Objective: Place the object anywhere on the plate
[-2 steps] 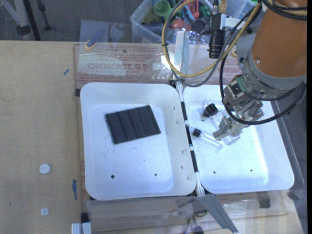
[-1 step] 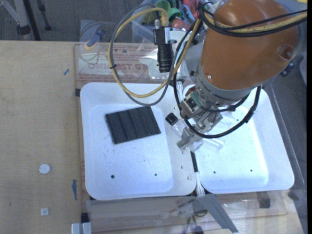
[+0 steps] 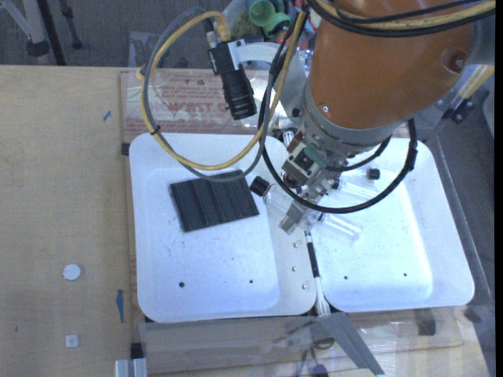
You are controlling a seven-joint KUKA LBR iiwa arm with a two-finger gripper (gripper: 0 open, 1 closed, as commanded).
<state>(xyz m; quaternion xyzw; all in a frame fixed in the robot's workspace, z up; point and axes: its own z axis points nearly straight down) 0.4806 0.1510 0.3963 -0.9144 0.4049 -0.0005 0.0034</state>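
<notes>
A dark ribbed plate (image 3: 214, 203) lies flat in the left bin (image 3: 157, 289), while the gripper (image 3: 297, 218) hangs over the bins' shared rim beside a clear object (image 3: 339, 225) in the right bin (image 3: 440, 273); behind, faint red lettering on a board (image 3: 185, 100) is unreadable.

Both bins (image 3: 212, 289) look like smooth white plastic, semi-gloss w/ small dark specks. Ribbed plate (image 3: 214, 203) is dark grey, matt, prob. rubber or plastic. Arm's orange band (image 3: 385, 45) is glossy, smooth plastic shell. Cables (image 3: 169, 144): yellow & black, rubbery sheath. Bench top (image 3: 55, 179) is pale wood-grain board, matt. Gripper (image 3: 302, 210) parts look bare metal, dull shine.
</notes>
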